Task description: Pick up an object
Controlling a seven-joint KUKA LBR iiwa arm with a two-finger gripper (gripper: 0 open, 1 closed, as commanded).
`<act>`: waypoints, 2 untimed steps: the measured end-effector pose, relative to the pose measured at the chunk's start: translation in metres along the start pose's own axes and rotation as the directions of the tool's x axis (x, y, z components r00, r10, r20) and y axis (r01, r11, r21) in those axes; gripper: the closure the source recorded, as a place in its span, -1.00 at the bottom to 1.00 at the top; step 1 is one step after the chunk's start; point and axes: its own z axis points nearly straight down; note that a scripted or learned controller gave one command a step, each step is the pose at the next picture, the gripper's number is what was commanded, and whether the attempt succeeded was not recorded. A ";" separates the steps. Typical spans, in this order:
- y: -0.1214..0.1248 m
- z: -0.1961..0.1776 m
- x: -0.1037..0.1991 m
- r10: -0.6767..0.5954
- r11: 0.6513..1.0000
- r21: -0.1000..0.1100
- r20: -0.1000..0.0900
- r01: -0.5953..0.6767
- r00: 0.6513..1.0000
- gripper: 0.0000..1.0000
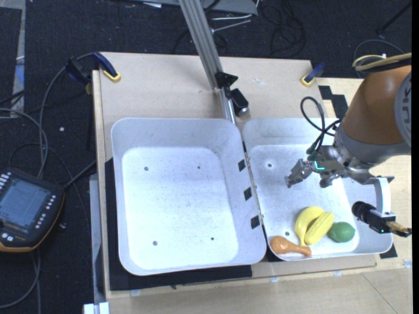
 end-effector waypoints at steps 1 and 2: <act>0.000 0.000 0.000 0.000 1.000 0.000 0.000 0.000 1.000 -1.00; 0.000 0.042 0.001 0.000 1.000 0.003 0.000 0.000 1.000 -1.00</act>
